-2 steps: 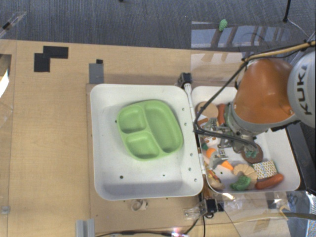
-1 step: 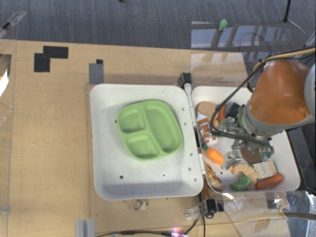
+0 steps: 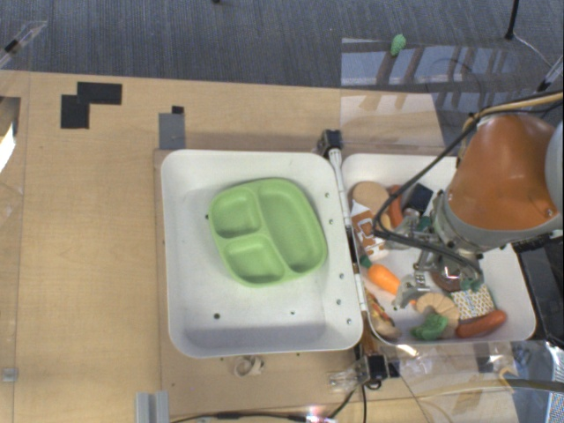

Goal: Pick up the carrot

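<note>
The carrot (image 3: 383,278), short and orange, lies in the right bin (image 3: 520,293) near its left wall. My gripper (image 3: 443,280) hangs over the middle of that bin, just right of the carrot and not touching it. Its fingers stand apart with nothing of the carrot between them. The orange wrist band (image 3: 504,176) and the grey arm cover the bin's upper right part.
Around the carrot lie a tan round piece (image 3: 370,192), a brown-and-white box (image 3: 366,238), a beige cracker (image 3: 434,304), a green toy (image 3: 430,327) and a red sausage (image 3: 481,322). The left bin (image 3: 189,315) holds a green divided plate (image 3: 267,230).
</note>
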`<state>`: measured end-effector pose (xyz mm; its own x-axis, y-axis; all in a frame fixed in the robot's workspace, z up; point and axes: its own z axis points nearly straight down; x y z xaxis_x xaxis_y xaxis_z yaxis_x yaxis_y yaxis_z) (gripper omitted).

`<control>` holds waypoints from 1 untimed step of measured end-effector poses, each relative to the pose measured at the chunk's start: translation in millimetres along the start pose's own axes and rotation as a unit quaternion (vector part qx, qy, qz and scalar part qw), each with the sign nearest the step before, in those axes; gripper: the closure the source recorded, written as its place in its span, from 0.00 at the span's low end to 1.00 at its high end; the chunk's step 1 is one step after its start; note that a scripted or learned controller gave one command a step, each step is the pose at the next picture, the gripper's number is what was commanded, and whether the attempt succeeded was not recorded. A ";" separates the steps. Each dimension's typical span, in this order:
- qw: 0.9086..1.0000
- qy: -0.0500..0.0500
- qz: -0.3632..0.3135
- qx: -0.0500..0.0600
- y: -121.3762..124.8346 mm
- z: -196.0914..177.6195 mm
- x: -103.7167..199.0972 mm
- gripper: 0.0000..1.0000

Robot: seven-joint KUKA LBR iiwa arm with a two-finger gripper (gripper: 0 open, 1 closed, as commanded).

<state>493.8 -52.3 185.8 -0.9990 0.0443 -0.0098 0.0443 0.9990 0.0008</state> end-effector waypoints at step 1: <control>1.000 0.001 -0.007 0.001 -30.6 28.5 3.6 0.00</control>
<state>489.1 -82.7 157.2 -0.9995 0.0305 -0.0072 0.0305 0.9995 -0.0005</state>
